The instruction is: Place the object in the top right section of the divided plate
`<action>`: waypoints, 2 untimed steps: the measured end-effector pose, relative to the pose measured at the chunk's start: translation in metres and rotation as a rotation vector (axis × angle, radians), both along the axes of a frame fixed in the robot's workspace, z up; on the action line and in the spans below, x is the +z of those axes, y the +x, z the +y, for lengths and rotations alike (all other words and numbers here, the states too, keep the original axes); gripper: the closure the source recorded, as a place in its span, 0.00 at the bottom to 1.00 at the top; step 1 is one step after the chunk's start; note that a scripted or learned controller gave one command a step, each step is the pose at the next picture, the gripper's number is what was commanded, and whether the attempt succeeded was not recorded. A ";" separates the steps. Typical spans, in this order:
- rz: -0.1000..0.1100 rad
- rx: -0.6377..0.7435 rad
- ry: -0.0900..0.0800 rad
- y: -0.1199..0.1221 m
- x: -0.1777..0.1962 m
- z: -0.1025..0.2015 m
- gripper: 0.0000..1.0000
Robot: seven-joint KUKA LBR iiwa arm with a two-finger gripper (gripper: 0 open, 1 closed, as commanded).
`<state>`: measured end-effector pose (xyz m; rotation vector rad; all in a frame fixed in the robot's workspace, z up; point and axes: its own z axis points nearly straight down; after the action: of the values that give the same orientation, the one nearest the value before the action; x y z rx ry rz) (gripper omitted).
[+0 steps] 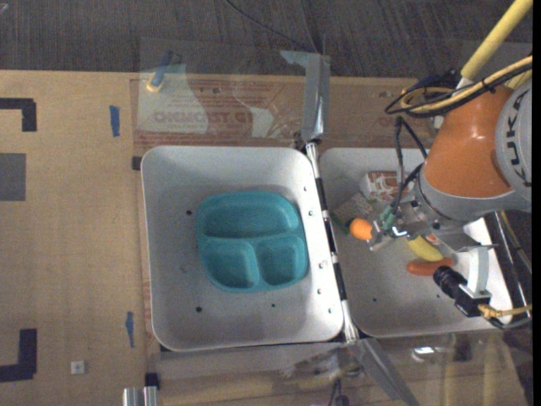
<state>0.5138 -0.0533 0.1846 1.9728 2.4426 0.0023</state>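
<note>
- In the right bin (372, 315), over its middle: gripper (382, 233), metal tip pointing left; cannot tell whether parted or closed.
- Just left of that tip, touching or almost touching it: small orange ball-like object (360, 228), smooth and round, lying on the bin floor; not seen between the tips.
- Right of the gripper, partly under the wrist: yellow banana-shaped piece (425, 249), curved and glossy.
- Just nearer than that: red-orange sausage-shaped piece (419, 268), long and rounded at the end.
- Farther back in the same bin: small carton (378, 183) with printed red and white faces, tilted.
- Above all of these: grey arm with a glossy orange band (463, 146), black cables looping off its far side.
- In the left bin (169, 193), well apart from the ball: teal divided plate (250, 239), matt plastic, rounded corners, one wide section on the far side and two smaller ones on the near side.
- Between the two bins: raised white rim with a row of small screws.
- Under everything: flat brown cardboard-coloured bench (68, 252) with black corner marks and blue tape strips.
</note>
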 end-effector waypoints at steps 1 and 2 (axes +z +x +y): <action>0.005 0.057 0.001 -0.027 0.020 0.080 1.00; -0.004 0.094 0.003 -0.033 -0.058 0.194 1.00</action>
<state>0.4805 0.1410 0.1265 1.8543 2.5317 0.0097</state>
